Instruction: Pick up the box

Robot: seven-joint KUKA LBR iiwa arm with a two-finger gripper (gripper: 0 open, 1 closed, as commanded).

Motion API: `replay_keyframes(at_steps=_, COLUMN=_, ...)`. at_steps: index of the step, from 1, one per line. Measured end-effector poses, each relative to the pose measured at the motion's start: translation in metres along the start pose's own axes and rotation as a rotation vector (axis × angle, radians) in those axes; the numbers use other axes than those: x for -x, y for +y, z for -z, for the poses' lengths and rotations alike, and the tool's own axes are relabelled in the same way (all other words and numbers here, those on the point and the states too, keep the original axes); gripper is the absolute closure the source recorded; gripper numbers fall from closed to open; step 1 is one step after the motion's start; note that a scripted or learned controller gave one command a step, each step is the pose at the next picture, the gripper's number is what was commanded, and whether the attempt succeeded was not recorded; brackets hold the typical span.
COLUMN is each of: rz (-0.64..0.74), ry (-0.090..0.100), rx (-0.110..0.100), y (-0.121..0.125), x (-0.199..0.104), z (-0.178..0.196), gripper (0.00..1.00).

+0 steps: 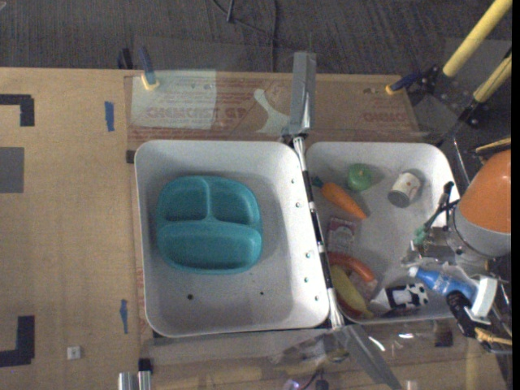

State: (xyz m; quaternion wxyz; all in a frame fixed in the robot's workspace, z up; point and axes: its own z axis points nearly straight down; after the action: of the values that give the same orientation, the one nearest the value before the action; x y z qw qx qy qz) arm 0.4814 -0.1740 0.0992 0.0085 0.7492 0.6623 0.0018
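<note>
Two white bins sit side by side on the table, which is covered in brown cardboard. The left bin holds a teal divided plate lying flat toward its upper half. The right bin is crowded. A green round fruit and a small white cup on its side lie near the far wall, and an orange carrot lies at a slant just below the fruit. The box, small and pale with red print, lies flat below the carrot, near the bin's left wall. Just under it are a red sausage-shaped piece and a yellow banana. A black-and-white item rests near the front wall, with a blue item beside it. The arm, with its orange band, comes in from the right over the bin's right side. Its gripper hangs low just above the blue item and well apart from the box. It is too dark and cluttered to tell whether it is open or closed, or whether it has hold of anything.
</note>
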Motion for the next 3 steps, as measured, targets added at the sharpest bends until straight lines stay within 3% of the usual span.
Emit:
replay_keyframes(at_steps=1, rz=0.178, ry=0.009, rx=-0.012, y=-0.001, x=-0.001, z=-0.001, gripper=1.0)
replay_keyframes(at_steps=2, rz=0.176, ry=0.009, rx=-0.012, y=-0.002, x=0.0, z=-0.001, gripper=0.0)
replay_keyframes(at_steps=3, rz=0.154, ry=0.007, rx=-0.007, y=0.121, x=-0.013, z=-0.013, gripper=0.0)
